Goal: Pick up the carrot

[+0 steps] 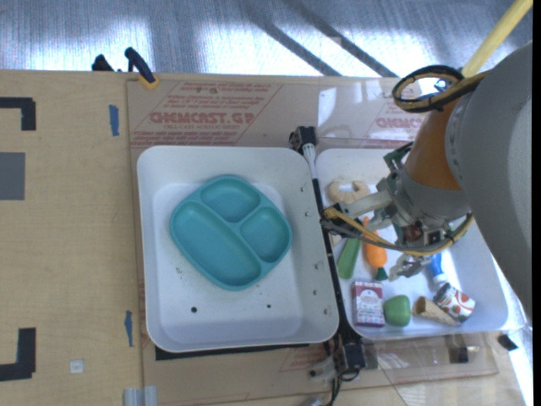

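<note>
Carrot (pixel 374 255) lies in right bin (pixel 494 299), beside a green pod (pixel 347 258), directly under the gripper (pixel 397 248), whose grasp and opening I cannot tell; likely a light, rigid, smooth toy, best pinched across its thick middle.

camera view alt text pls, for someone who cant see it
A grey robot arm reaches into the right white bin, its gripper just above an orange carrot among small toy foods. The left white bin holds a teal divided plate.
</note>
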You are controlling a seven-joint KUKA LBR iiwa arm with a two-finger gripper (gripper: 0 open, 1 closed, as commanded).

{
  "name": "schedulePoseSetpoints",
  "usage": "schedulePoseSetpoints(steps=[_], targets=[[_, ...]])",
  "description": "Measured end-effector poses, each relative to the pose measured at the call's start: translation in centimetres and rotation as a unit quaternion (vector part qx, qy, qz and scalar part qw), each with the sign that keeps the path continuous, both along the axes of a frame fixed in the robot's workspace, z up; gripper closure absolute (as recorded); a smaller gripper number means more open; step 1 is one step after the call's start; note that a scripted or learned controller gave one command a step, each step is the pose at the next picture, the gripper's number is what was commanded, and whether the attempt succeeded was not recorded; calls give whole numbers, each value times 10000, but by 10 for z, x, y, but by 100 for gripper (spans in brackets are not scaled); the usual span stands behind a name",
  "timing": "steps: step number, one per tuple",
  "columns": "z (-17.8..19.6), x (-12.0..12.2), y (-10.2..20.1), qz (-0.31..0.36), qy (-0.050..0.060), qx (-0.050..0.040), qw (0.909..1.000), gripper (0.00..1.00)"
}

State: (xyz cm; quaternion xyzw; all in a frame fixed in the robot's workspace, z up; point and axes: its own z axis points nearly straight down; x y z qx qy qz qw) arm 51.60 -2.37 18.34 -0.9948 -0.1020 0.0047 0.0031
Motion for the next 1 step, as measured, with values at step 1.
schedulePoseSetpoints(steps=[1], targets=[[0, 0, 0, 0, 0, 0, 10000, 0]])
